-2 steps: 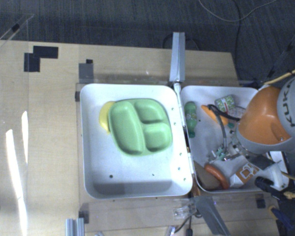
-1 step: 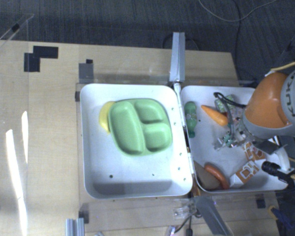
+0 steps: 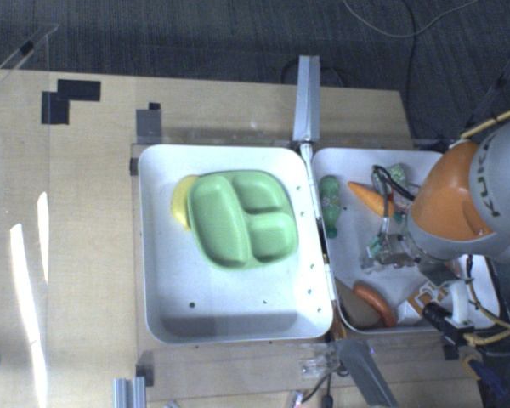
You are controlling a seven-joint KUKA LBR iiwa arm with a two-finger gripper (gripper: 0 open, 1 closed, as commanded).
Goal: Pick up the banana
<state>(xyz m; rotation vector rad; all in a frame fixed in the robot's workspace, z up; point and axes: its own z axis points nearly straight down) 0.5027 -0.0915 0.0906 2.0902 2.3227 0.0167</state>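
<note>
The banana [image 3: 180, 201] lies in the left bin [image 3: 225, 323], at its left side. Just a yellow curved edge of it shows, because a green divided plate [image 3: 240, 218] covers the rest. My gripper [image 3: 385, 249] hangs low over the middle of the right bin [image 3: 347, 257], far to the right of the banana. Nothing is visibly held in it. The grey arm with its orange band [image 3: 446, 198] comes in from the right.
In the right bin are a green object [image 3: 329, 195] by the left wall, an orange carrot [image 3: 370, 197] at the back and a reddish sausage [image 3: 376, 304] at the front. A metal post [image 3: 307, 100] stands behind the divide between the bins. Cables trail at the right.
</note>
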